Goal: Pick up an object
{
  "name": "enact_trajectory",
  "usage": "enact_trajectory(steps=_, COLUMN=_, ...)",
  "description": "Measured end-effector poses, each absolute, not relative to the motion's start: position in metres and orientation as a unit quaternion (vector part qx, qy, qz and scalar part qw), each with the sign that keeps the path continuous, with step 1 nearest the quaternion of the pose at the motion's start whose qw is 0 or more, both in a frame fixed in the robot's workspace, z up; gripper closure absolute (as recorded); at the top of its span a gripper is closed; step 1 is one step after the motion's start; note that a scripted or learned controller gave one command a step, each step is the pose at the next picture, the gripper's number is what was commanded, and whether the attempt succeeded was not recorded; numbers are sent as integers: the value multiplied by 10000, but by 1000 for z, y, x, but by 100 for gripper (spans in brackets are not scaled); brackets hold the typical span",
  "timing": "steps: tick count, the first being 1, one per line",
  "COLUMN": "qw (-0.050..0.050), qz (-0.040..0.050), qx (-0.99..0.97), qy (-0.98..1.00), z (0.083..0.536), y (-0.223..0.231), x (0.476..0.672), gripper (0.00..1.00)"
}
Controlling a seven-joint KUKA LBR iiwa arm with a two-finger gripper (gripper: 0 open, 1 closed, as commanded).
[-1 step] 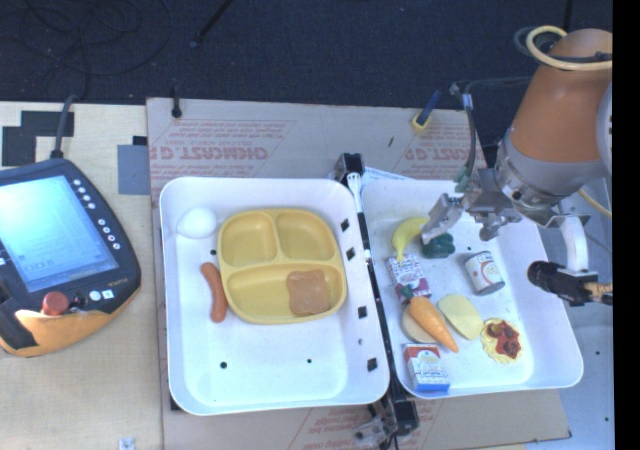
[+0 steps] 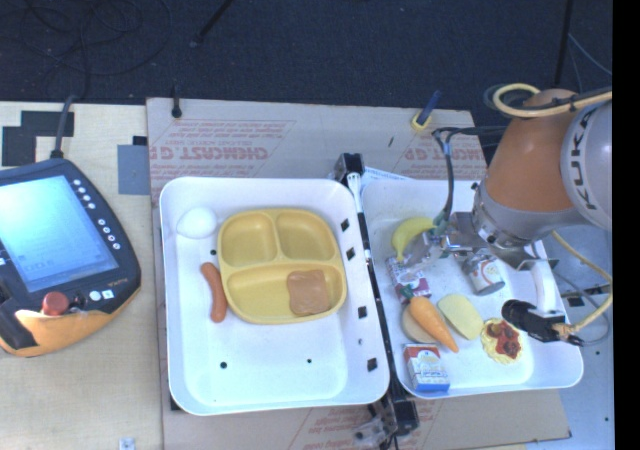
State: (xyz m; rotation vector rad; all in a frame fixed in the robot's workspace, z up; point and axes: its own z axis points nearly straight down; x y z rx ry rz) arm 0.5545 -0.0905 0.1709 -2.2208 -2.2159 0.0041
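Note:
My gripper reaches down into the right bin from the right, under the orange-banded wrist. It sits right beside a yellow banana and just above a small crumpled wrapper. I cannot make out whether it touches either one. Nearer the front lie an orange carrot across a brown bun, a pale yellow piece, a pizza slice and a small red and blue carton.
The left bin holds a yellow divided plate with a brown toast slice, a white egg and a sausage. A handheld control tablet lies on the bench at far left.

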Motion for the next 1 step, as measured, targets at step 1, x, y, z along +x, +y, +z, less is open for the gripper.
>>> enact_trajectory(steps=1, qw=-5, qz=-15, qx=-7075, qy=-7067, z=89, y=-96, x=526, gripper=0)
